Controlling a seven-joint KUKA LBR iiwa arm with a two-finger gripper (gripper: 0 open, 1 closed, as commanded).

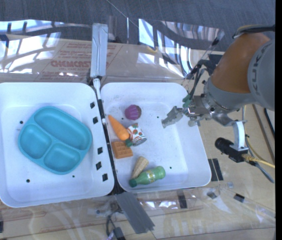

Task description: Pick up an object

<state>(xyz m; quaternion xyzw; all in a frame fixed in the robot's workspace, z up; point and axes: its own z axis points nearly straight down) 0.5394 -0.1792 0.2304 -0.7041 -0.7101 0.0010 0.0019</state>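
Two white bins (pixel 11 184) on bench (pixel 221 204)

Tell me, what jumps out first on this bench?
A bright blue divided plate lies alone in the left bin. The right bin holds a cluster of toy food: a carrot, a purple onion and a green bottle. The grey and orange arm reaches in above that bin's right side.

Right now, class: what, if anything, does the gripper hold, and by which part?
Nothing. The gripper hangs over the right bin with no object between its fingers; the purple ball and carrot lie apart from it.
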